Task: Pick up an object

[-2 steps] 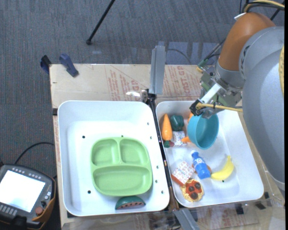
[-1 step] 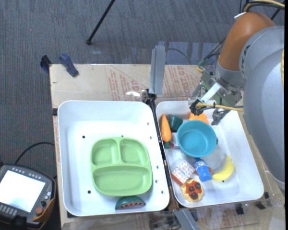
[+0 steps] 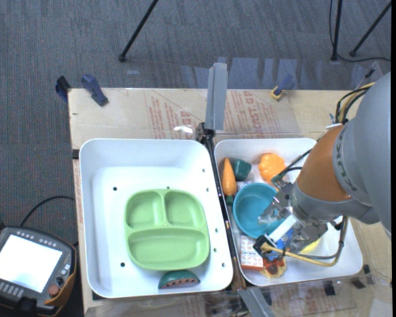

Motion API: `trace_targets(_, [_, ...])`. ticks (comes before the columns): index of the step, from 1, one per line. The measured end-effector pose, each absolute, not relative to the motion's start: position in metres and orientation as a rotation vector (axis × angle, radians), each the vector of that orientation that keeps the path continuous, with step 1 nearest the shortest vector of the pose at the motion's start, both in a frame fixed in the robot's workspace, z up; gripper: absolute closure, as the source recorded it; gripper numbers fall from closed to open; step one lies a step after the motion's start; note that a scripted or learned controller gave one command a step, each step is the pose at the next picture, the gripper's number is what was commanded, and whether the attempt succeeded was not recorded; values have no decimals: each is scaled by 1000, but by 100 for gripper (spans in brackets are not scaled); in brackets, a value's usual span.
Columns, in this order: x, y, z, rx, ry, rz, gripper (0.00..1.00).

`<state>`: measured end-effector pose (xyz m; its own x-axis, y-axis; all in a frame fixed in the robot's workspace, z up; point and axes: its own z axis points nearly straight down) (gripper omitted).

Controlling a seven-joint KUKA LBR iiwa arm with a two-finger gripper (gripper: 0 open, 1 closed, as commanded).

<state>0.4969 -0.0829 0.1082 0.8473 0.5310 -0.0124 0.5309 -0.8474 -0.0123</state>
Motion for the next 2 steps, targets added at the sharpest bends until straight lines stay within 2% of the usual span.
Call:
trace_targets(1, [483, -84, 88, -3068, -661, 1, 0])
trace_targets(2, [526, -83, 88, -3072, -651, 4, 0])
